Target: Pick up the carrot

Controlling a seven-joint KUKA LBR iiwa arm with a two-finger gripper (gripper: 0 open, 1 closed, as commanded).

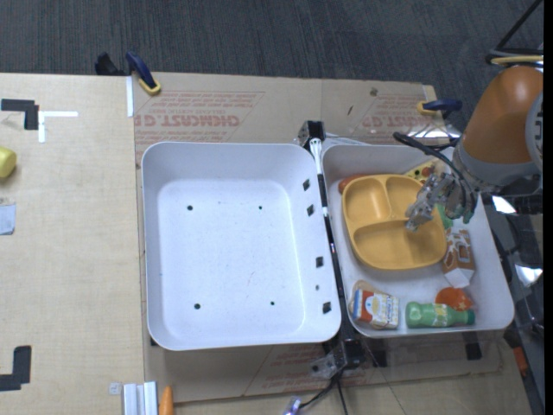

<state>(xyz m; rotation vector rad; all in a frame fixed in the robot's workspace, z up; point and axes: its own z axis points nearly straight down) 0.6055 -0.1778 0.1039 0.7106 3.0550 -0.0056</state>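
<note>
Worktop point(69, 301): pale board beneath two shallow white bins set side by side.
Left bin point(164, 232): the larger expanse of bare white floor, dotted with small dark holes.
Right bin point(497, 271): crowded; held a yellow divided plate, a small carton, a green bottle and a brown-and-white packet.
Arm point(510, 119): reached in from the right, orange band above the wrist, grey body over the right bin's far side.
Yellow plate point(389, 240): sat in the bin's upper half, its right rim just under the tool.
Tool point(429, 204): hung over the plate's right rim; state of grip impossible to tell, nothing seen between the tips.
Carrot point(453, 298): likely the orange piece near the bin's lower right corner, touching the green bottle point(436, 316), just below the packet point(458, 258), apart from the tool.
Risk: judged that a descent from there would have met the plate instead; crowding by bottle and packet could have caused a slip or a wrong catch.
</note>
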